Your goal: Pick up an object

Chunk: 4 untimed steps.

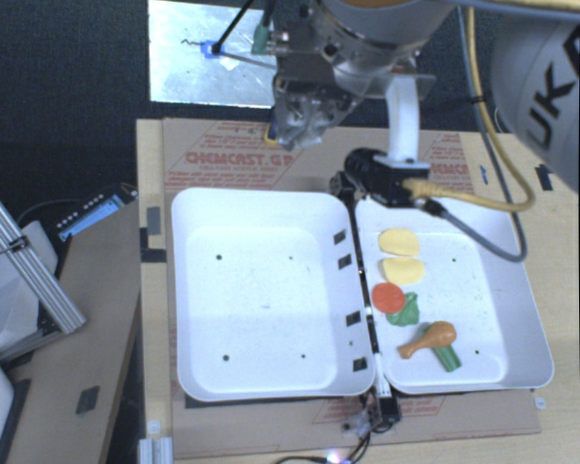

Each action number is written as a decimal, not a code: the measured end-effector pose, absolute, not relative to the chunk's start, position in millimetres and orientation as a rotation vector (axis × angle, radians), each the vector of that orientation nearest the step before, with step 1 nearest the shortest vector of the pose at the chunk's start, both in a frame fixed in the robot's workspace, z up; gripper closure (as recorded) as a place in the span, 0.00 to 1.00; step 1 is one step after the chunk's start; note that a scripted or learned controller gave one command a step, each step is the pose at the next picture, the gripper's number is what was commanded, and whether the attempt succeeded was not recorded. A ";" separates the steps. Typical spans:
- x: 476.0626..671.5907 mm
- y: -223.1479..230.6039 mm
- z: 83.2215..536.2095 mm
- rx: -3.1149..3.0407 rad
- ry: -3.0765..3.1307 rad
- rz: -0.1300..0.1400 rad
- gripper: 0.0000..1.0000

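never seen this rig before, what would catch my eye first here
The grey arm looms over the top, its gripper above the cardboard behind the bins. Bright toy food clusters in the right bin: two yellow pieces, a red tomato, a drumstick. The left bin is plain white.

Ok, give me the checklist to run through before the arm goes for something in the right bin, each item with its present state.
1. Targets present: ok. Two yellow pieces, a red tomato on a green leaf, a drumstick and a green piece lie in the right bin.
2. Objects separated: not ok. They cluster near the divider; several touch.
3. Gripper above a target: not ok. It hangs beyond the bins' far edge.
4. Finger opening: cannot tell.
5. Gripper carrying anything: cannot tell.
6. Yellow cable clear of the bin: not ok. It crosses the far corner.
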<state>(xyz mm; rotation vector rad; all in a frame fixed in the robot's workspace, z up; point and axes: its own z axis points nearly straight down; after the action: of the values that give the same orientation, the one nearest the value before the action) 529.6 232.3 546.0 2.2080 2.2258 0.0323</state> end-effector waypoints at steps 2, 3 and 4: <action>669.5 195.1 534.2 2.220 2.219 0.005 1.00; 618.6 235.8 303.3 2.221 2.234 -0.023 1.00; 607.6 234.3 417.8 2.213 2.223 0.017 1.00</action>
<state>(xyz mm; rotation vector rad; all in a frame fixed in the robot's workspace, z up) 607.6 234.3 417.8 2.2133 2.2235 0.0170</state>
